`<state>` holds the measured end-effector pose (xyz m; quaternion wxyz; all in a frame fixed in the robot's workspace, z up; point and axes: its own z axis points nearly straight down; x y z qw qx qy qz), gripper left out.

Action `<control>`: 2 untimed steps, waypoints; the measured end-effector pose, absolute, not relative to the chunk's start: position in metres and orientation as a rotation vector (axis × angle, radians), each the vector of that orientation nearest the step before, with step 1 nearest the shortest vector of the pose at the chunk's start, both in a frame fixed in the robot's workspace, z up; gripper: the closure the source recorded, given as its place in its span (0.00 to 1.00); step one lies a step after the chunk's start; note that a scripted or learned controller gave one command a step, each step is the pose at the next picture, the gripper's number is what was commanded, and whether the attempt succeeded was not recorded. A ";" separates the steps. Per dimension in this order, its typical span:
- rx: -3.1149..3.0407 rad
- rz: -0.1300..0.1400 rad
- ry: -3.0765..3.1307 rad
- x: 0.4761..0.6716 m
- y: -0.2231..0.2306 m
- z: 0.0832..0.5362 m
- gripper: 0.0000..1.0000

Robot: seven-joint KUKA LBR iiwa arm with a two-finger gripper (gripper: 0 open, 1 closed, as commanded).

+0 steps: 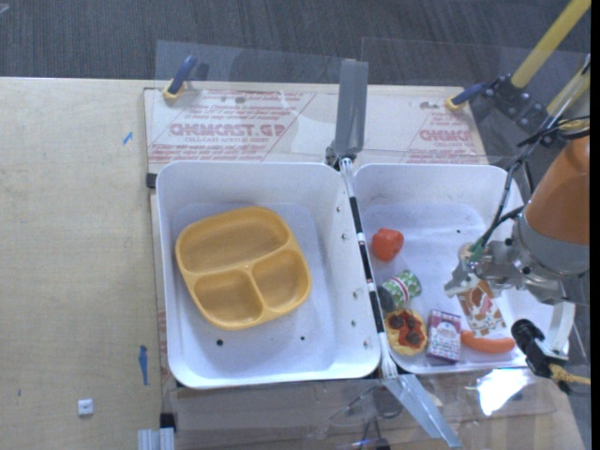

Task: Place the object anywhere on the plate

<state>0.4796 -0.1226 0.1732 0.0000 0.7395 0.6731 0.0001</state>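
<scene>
- Gripper (475, 268) is hanging low over the right side of the right bin (441, 187); the wrist hardware is hiding its tips, so I cannot tell its state.
- Nothing is visibly pinched, so no object is being counted as held.
- Directly beneath and just near of it, a printed carton (480, 309) is lying with its long axis running near–far; this is looking like the likely target, a judgement only.
- An orange carrot-like piece (487, 343) is lying just near of the carton, long axis left–right.
- Further left: a purple box (443, 335), a pizza slice toy (406, 331), a green can (403, 288), a red tomato-like toy (386, 243).
- Key relation: the yellow plate (242, 265) is sitting in the left bin (187, 345), well apart and to the left, across the divider wall.
- Judgement: the task is at the grasp stage; the plate is carrying nothing.
</scene>
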 end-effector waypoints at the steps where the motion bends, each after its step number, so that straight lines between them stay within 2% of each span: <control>1: 2.036 0.001 2.391 0.522 -0.022 0.287 1.00; 2: 1.904 0.001 2.496 0.575 0.053 0.282 1.00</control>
